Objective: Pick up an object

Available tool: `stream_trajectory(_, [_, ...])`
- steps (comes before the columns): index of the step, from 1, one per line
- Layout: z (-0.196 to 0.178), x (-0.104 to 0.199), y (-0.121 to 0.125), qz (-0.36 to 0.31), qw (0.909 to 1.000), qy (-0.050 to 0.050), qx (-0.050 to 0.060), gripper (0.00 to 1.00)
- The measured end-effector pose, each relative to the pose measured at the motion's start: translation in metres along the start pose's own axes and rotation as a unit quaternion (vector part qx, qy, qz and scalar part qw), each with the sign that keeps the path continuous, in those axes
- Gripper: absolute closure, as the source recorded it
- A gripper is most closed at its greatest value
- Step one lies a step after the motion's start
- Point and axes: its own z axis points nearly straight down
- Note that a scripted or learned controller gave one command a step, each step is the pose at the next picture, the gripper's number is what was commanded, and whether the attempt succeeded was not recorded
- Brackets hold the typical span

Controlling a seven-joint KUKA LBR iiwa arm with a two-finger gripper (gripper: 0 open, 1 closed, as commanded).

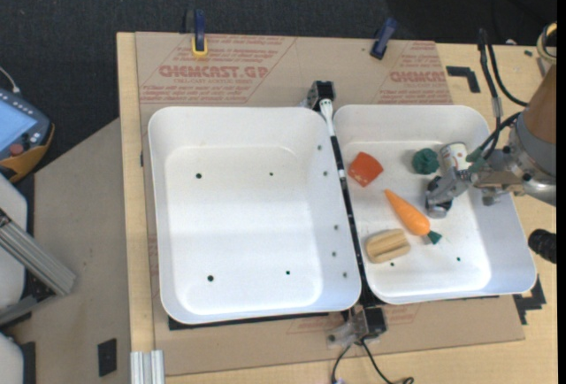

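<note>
Tan block [387,245] lowest, carrot [409,212] (orange) seemingly just below gripper [439,193].

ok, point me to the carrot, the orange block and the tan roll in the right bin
carrot [407,211], camera view, middle of its orange body
orange block [365,168], camera view, centre of its top face
tan roll [387,245], camera view, middle of its upper side

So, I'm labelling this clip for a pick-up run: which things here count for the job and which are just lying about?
For the job:
hand
carrot
orange block
green ball
tan block
right bin

Lying about:
left bin
blue clamps
cardboard sheet
</note>
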Motion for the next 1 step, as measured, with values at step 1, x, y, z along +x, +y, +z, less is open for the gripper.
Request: stream_trajectory(1, [0.0893,0.0267,-0.0138,0.0,1.0,0.002,0.005,0.0])
